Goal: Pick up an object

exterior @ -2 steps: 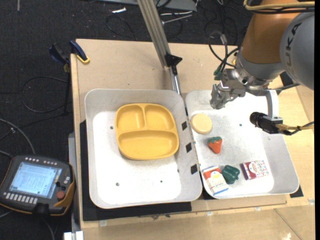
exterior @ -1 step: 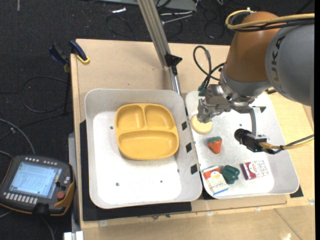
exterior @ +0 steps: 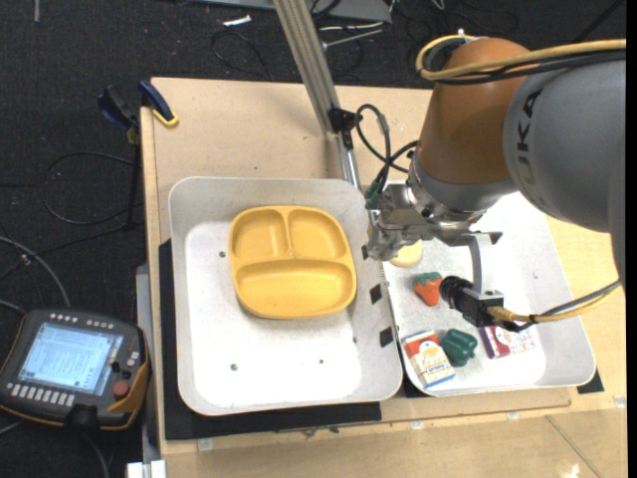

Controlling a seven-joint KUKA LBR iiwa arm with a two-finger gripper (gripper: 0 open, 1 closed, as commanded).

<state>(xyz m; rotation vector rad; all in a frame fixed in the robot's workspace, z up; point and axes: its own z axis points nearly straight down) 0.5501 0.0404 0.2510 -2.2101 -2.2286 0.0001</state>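
Observation:
My gripper [exterior: 391, 239] hangs over the left edge of the right bin [exterior: 557, 267], under the grey and orange arm. Just below it, partly hidden by it, lies a small cream round object [exterior: 406, 258]. I cannot tell whether the gripper touches it. An orange-red toy with a green top [exterior: 428, 288] lies a little further forward. Near the bin's front are a red and white carton [exterior: 430, 358], a dark green piece [exterior: 461, 344] and a purple and white packet [exterior: 510, 342].
The left bin [exterior: 199, 297] holds a yellow divided plate [exterior: 292, 261]. A black connector with a yellow cable [exterior: 473, 304] hangs over the right bin. A metal post [exterior: 311, 58] slants up behind the bins. A teach pendant [exterior: 70, 361] lies off the bench at the left.

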